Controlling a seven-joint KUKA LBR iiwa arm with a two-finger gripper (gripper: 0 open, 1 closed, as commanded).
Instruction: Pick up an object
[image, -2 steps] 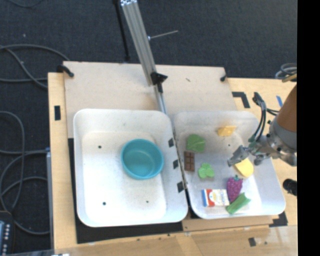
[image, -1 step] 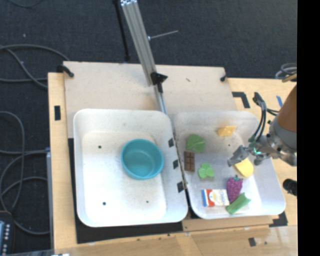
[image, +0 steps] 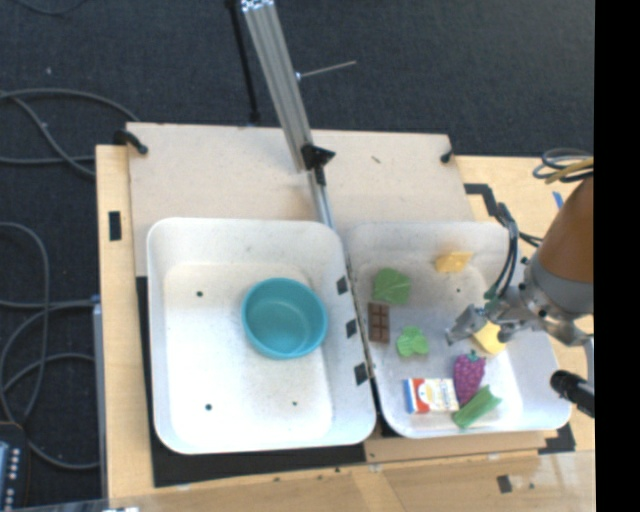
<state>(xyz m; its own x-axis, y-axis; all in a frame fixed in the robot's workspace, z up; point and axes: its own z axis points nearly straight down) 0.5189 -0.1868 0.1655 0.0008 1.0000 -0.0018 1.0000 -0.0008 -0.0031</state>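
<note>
At right of the frame, the gripper grasps a yellow block; purple grapes lie just below.

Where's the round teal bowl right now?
The round teal bowl sits alone in the left white bin, right of its centre, near the divider beside the brown chocolate bar.

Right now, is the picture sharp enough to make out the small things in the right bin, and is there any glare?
Camera view: soft and low in detail, so the small things near the hand blur together; the blue bowl reads clearly; light is even, with no strong glare on the white bins.
</note>
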